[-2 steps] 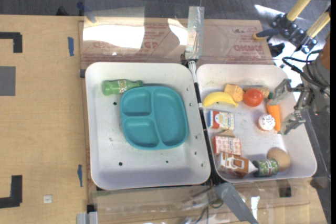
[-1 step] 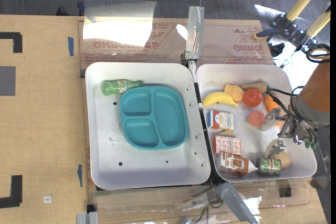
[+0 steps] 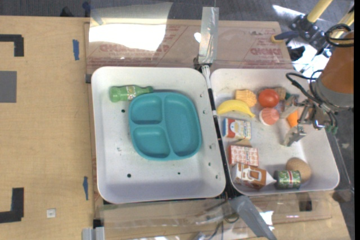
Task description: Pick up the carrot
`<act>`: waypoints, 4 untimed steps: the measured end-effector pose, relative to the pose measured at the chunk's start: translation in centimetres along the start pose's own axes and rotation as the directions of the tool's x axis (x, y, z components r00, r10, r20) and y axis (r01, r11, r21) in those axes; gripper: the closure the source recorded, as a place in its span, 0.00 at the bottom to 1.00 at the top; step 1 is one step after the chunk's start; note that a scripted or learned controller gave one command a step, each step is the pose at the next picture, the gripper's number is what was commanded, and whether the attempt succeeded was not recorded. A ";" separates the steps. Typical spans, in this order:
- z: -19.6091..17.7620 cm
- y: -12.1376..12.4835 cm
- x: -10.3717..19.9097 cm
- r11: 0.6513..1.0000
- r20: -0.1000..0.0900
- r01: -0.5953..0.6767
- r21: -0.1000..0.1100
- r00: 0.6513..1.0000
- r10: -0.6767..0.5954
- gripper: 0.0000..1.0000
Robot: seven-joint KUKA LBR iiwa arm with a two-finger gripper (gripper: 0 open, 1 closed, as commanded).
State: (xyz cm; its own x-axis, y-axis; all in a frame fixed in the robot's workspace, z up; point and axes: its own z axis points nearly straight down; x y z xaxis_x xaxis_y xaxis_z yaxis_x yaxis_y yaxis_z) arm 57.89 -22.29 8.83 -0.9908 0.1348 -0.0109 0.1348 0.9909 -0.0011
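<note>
Gripper (image 3: 296, 133) is positioned near the right bin's (image 3: 329, 160) right edge, beside the carrot (image 3: 292, 118); finger state cannot be told.

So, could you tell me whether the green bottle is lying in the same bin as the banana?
No, the green bottle lies in the left bin beside the teal tray, while the banana is in the right bin.

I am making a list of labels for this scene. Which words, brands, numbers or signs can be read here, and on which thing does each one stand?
No text here can be read for sure.
Red print on the clear sheet behind the bins: too blurred.
Blue and white carton: label too small.
Red and white carton: print too small.
Brown carton: print too small.
Green can: label too small.
Green bottle: label blurred.
</note>
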 end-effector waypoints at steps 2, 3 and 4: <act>-9.2 6.6 1.8 1.000 0.005 0.022 -0.002 1.000 -0.022 1.00; -15.3 2.9 5.3 0.983 0.001 0.185 0.002 0.983 -0.185 1.00; -16.2 3.1 5.1 0.982 0.007 0.187 0.002 0.982 -0.187 1.00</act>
State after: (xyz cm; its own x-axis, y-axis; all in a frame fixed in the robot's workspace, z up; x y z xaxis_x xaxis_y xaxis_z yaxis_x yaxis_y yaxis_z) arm 53.12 -18.50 25.01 -0.9984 -0.0528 -0.0179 -0.0527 0.9986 -0.0047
